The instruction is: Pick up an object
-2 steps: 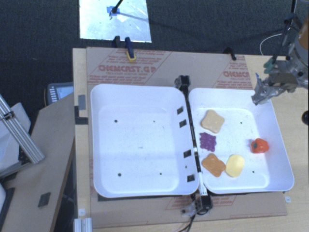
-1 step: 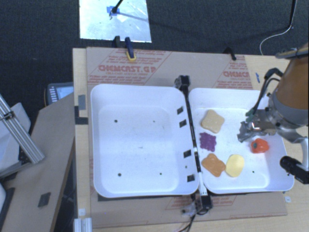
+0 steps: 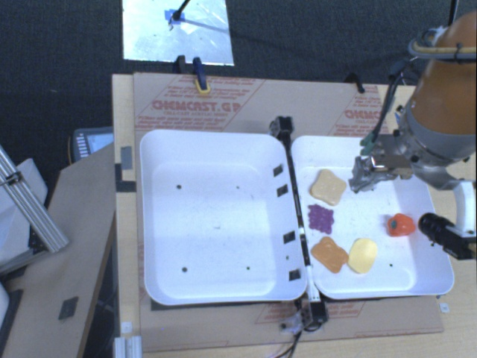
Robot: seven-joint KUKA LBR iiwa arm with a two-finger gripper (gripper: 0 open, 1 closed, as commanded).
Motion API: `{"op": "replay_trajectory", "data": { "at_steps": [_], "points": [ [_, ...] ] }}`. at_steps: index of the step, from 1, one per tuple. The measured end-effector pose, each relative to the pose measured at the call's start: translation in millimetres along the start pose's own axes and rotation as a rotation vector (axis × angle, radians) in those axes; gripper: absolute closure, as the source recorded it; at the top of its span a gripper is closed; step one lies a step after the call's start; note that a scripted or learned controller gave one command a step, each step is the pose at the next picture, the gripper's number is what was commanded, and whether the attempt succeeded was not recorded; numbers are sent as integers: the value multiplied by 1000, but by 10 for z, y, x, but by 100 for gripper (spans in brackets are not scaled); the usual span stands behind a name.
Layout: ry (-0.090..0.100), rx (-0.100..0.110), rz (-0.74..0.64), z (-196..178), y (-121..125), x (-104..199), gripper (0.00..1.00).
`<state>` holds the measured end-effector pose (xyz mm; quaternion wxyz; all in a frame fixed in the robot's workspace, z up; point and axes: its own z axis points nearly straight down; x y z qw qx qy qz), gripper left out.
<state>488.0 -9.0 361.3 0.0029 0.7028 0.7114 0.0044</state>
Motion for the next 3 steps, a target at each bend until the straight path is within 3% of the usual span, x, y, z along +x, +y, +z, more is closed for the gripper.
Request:
{"op": "replay_trajectory", "data": {
  "at_steps": [1,2,3],
  "points": [
    [0,4,1,-282,194,649,100],
    [3,-5,2,-1481,11,1077,100],
    [-1,8,8,-1409,13,1049,0]
  ]
}}
